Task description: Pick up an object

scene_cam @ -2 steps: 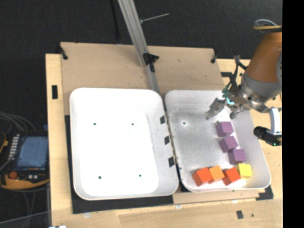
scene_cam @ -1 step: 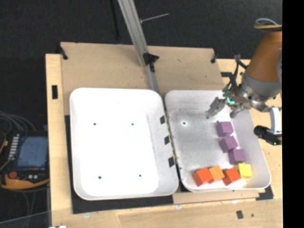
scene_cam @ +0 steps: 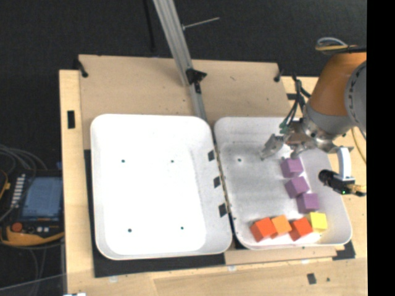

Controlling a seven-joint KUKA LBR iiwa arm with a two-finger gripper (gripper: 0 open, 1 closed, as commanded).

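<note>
A pale wooden bench [scene_cam: 154, 91] stands on dark flooring, and it carries two shallow white plastic bins side by side, with a slanting metal pole rising between them at the back. The left bin [scene_cam: 105, 134] lies bare to the camera. The right bin [scene_cam: 247, 140] holds all the candidates for picking: three purple cubes run in a line down its right half, the top purple cube [scene_cam: 292, 166], the middle purple cube [scene_cam: 297, 185] and the lowest purple cube [scene_cam: 308, 201], each just beside the next. Along the bin's near edge sit an orange-red block [scene_cam: 264, 228], an orange block [scene_cam: 281, 224], a red block [scene_cam: 302, 227] and a small yellow cube [scene_cam: 318, 220], packed touching one another.

The grey arm with its orange band [scene_cam: 333, 85] reaches in from the right, and the gripper [scene_cam: 285, 145] hangs over the right bin, just above and left of the top purple cube. Its fingers look spread apart with nothing between them.

The main risk, as I judge it, lies in the crowding. A descent onto the top purple cube may land a finger on its top face, or nudge it into its neighbour, so the jaws close on air or on a corner that slips free.
</note>
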